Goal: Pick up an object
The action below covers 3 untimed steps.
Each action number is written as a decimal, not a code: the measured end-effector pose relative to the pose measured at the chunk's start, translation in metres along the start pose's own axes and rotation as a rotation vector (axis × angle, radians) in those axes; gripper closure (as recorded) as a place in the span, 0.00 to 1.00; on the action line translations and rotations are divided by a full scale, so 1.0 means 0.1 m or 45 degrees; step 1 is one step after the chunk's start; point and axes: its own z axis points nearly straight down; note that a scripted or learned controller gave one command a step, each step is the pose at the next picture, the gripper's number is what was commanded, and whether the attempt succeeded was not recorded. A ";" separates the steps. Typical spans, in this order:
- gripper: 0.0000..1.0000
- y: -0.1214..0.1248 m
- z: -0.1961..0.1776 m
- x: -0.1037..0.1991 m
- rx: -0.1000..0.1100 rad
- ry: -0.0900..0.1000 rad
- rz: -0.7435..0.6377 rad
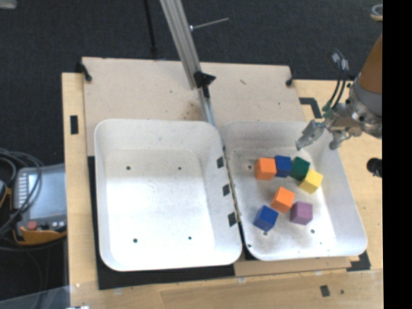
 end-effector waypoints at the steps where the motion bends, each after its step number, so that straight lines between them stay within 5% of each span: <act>1: 0.00 0.00 0.00 0.00 0.000 -0.001 -0.001; 3: 0.00 0.03 1.14 -0.05 0.006 -0.002 0.007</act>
